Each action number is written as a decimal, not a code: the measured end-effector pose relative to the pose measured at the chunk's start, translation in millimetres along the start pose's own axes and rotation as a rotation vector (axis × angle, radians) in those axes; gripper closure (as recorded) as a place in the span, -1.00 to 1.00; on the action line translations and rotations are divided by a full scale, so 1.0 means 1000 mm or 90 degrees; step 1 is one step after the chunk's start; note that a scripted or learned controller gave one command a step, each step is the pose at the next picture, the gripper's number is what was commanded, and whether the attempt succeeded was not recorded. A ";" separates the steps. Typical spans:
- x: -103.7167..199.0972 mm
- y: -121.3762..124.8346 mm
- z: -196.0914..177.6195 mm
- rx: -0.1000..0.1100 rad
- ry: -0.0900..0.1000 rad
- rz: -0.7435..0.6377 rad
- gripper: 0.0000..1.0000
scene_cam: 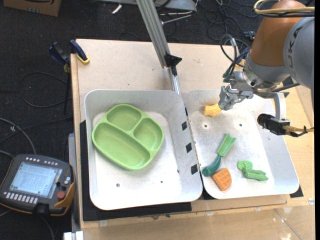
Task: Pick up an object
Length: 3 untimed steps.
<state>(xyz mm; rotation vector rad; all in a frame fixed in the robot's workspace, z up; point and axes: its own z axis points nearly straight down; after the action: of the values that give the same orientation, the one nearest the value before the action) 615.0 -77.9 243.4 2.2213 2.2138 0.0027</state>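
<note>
Hovering low over the far part of the right bin (280, 149), the tool (226, 102) points down with its tips just beside a small yellow piece (212, 110), which lies on the bin floor a little to the tool's left in the camera view. Whether its tips are spread or closed cannot be told from this angle, and nothing shows between them. So the pick looks not yet done: the tool seems lined up near a candidate, but the closing and the lift are left.

Nearer the camera than the tool, well apart from it, lie a green stalk-shaped toy (220, 154), an orange waffle-like piece (222, 179) touching its lower end, and a green blocky toy (251, 171). Far to the tool's left, the left bin (100, 194) holds a green divided plate (128, 135). Both bins rest on the desk (120, 64).
</note>
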 end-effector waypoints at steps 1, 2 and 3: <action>-0.041 -0.004 0.060 0.007 0.001 0.001 1.00; -0.016 -0.002 0.067 0.004 0.002 -0.005 1.00; 0.009 -0.004 0.047 0.002 0.002 -0.005 1.00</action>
<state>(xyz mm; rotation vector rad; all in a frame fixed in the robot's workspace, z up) 611.7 -69.3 196.3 2.2148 2.2260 0.0027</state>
